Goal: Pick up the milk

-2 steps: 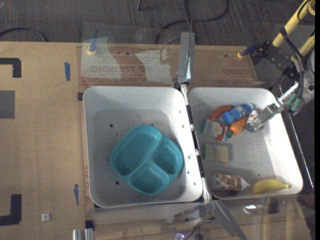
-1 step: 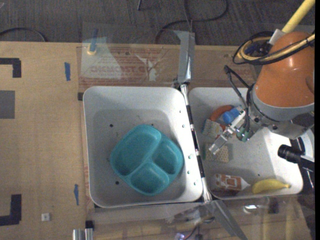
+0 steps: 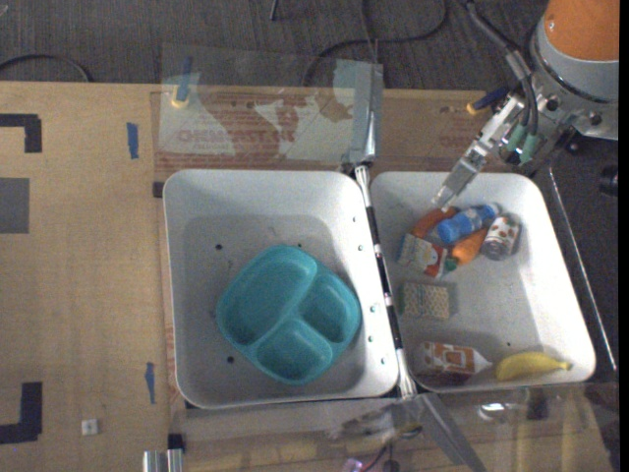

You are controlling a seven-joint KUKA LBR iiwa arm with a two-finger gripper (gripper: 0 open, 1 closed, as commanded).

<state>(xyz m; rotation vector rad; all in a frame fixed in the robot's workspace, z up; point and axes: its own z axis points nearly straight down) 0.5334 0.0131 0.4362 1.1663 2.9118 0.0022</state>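
The milk (image 3: 421, 254), a small white carton with green and orange print, lies in the right bin (image 3: 560, 264) near its left wall. It touches an orange bottle (image 3: 432, 222) and sits beside a blue bottle (image 3: 465, 223). My gripper (image 3: 450, 191) comes in slanted from the upper right. Its tip hangs over the bin's back left part, just above the orange bottle and a little behind the milk. Nothing is seen held in it.
The right bin also holds a can (image 3: 501, 237), a speckled square pad (image 3: 428, 300), a white-and-red carton (image 3: 450, 359) on its side and a banana (image 3: 532, 365). The left bin (image 3: 197, 214) holds a teal divided plate (image 3: 289, 313).
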